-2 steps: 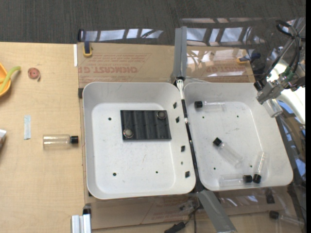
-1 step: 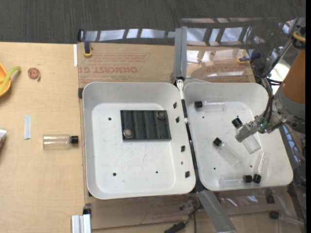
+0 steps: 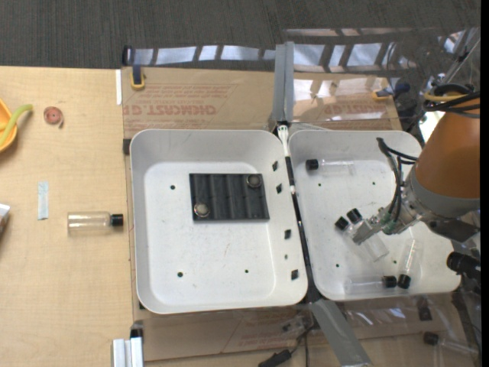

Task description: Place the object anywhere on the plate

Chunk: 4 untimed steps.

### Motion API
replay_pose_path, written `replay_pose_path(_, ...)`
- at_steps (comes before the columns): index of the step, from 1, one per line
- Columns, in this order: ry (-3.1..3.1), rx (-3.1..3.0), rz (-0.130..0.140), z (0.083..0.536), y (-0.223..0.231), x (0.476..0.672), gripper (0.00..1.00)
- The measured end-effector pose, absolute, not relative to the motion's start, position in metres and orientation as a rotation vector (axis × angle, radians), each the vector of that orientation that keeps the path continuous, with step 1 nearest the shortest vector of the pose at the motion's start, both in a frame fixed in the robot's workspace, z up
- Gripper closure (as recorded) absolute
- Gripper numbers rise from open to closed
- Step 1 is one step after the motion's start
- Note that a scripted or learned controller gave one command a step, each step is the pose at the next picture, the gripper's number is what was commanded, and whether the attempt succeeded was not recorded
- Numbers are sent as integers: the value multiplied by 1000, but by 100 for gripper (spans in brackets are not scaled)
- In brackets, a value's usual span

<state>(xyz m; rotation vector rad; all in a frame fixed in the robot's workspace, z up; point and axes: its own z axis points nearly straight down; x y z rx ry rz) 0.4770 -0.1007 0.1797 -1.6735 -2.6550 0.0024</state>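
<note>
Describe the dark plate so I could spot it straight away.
Look at the left white bin. On its floor, toward the far side, lies a flat black ribbed plate. It is the bin's one large dark rectangle, and two small round metal pieces sit on it, at opposite corners.

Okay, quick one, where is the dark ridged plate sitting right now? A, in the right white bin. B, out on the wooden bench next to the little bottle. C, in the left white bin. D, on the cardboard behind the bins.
C: the dark ridged plate lies flat on the floor of the left bin, toward its back, while the tool is over the right bin.
</note>
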Motion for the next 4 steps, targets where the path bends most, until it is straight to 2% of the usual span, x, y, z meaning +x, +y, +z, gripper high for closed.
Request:
replay_pose_path(1,-2501,-1904,3,256,-188,526,100)
replay_pose_path(2,-2370,-2065,3,321,-222,590,100)
replay_pose_path(3,-2574,-1797,2,265,-182,478,100)
replay_pose_path(4,-2692,-1621,2,334,-168,592,100)
